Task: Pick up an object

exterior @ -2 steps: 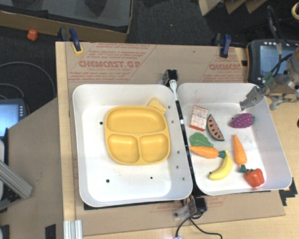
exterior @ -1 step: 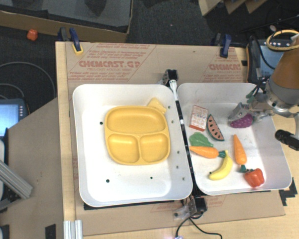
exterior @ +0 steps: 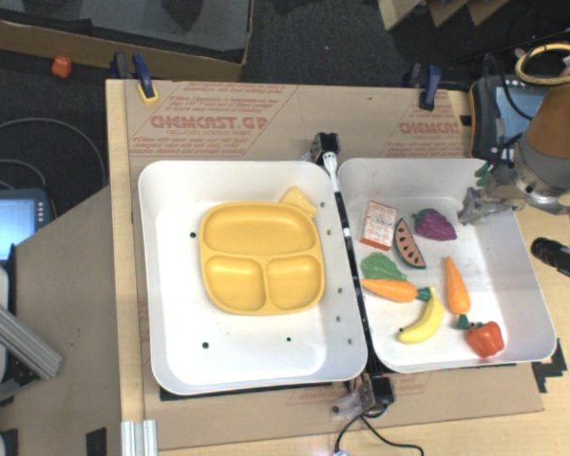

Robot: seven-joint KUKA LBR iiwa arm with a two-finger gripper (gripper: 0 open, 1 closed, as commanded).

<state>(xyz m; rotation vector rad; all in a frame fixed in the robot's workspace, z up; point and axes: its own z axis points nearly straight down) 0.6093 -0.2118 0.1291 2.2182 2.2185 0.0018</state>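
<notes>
I see my pincer [exterior: 477, 207] over the right white bin's [exterior: 513, 350] upper right part; whether it is spread or pressed together I cannot tell. Just left of it lies the purple toy grape bunch [exterior: 435, 224], farther left the red carton [exterior: 379, 224], below it the orange carrot [exterior: 456, 285] and yellow banana [exterior: 423, 320].

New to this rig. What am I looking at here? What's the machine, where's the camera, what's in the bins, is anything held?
One fixed camera looks down at a slant on a bench with two white bins. The robot arm, grey with an orange band, reaches in from the right; its gripper hovers over the right bin, holding nothing visible. The left bin holds a yellow divided plate. The right bin holds toy food: a small box, grapes, watermelon slice, two carrots, banana and red pepper.
</notes>
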